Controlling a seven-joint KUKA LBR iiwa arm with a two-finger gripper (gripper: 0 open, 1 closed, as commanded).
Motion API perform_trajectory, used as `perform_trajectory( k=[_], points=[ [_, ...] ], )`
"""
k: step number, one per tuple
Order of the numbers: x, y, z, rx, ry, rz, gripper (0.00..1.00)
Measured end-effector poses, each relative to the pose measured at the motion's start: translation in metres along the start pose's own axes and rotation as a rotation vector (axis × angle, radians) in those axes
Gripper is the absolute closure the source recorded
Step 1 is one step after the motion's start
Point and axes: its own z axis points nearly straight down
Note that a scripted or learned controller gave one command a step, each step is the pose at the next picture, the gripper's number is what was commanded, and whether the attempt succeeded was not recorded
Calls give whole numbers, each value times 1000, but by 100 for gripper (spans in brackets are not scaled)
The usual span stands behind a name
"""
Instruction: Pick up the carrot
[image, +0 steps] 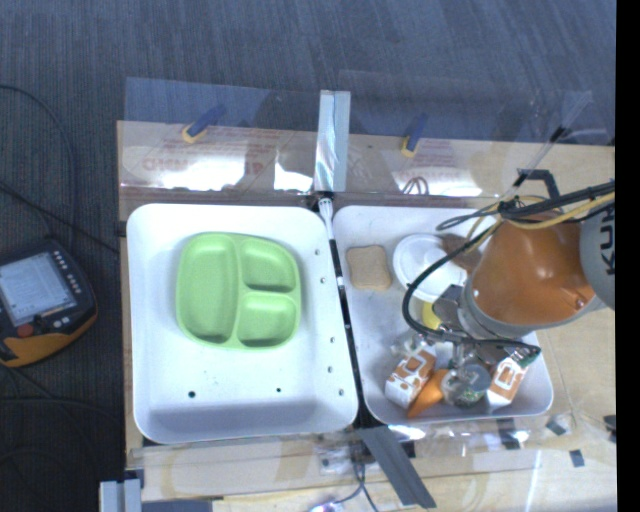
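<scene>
In the right bin (380, 400), my gripper (462, 385) hangs just beside the carrot (427, 396), poised to grasp; its opening I cannot tell.

A: How are the surfaces finished?

B: Smooth, glossy white plastic is seen in both bins (240, 410); the green divided plate (238, 290) looks like matt moulded plastic.

A: And right of that plate?

B: A matt orange skin is shown by the carrot (426, 396), a rough, porous face by the tan sponge (368, 266). The arm's orange band (530, 272) is shiny.
</scene>
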Motion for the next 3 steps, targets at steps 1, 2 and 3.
perform_trajectory(
  k=[1,2,3],
  points=[
    [-10,9,0,1,8,12,0],
    [-22,18,1,-2,11,104,0],
    [-109,-48,5,-10,6,-299,0]
  ],
)
